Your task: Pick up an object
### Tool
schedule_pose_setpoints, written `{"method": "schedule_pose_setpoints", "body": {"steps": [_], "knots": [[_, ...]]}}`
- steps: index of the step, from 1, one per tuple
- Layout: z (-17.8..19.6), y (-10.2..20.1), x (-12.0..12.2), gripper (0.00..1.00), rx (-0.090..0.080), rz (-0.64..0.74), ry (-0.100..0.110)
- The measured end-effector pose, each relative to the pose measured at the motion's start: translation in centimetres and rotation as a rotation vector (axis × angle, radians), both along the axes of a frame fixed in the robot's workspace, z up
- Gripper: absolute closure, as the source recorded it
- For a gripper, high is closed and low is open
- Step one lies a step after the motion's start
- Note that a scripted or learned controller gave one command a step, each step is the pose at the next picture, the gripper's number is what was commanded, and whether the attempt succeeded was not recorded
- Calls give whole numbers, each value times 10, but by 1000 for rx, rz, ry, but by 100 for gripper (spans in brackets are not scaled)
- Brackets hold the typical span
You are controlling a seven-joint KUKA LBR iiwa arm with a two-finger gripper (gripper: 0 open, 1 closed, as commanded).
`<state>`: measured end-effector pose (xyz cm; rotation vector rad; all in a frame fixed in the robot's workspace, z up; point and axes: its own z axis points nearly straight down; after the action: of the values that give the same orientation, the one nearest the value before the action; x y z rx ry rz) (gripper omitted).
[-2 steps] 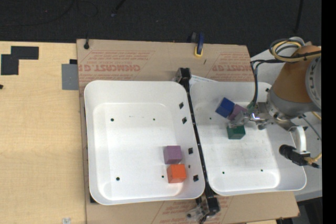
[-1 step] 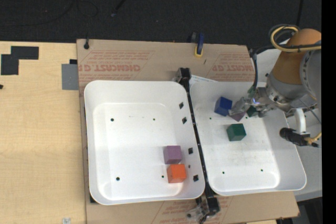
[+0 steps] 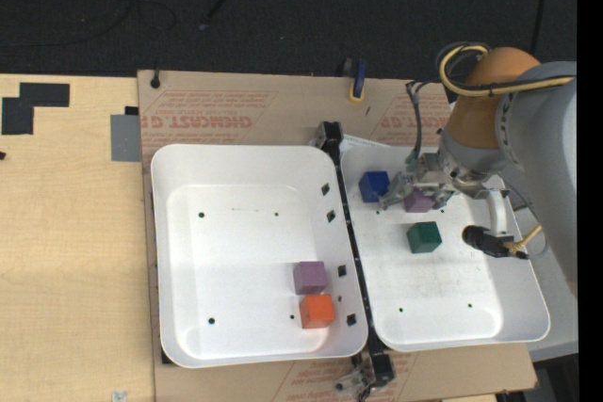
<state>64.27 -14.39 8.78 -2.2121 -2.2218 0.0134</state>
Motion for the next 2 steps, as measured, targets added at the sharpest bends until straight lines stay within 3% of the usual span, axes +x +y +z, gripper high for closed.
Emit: {"method": "schedule_pose_setpoints", "body": {"steps": [1, 2], "knots": [[10, -2, 0, 100, 0, -1, 0], [65, 61, 2, 100, 3, 1, -12]]}}
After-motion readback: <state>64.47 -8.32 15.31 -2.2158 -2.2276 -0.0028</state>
